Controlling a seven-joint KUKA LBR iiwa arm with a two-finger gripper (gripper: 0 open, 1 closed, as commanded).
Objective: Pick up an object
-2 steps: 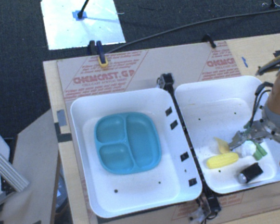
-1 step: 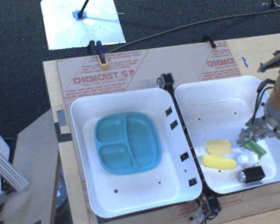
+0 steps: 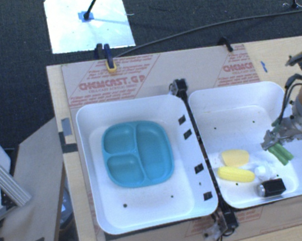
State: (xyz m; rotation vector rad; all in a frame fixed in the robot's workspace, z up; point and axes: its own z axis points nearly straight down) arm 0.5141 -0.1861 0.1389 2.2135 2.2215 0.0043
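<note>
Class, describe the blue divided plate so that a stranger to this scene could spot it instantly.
Find the two white bins; take the left bin. Lying flat at its middle is the blue divided plate, rounded and split into three sections. It is far larger than the small yellow, green and black items in the other bin.

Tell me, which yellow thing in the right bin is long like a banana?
The yellow banana-shaped piece, lying lower down near the bin's front. The other yellow piece just above it is short and rounded instead.

High fixed camera slants down over both bins (image 3: 137, 105).
</note>
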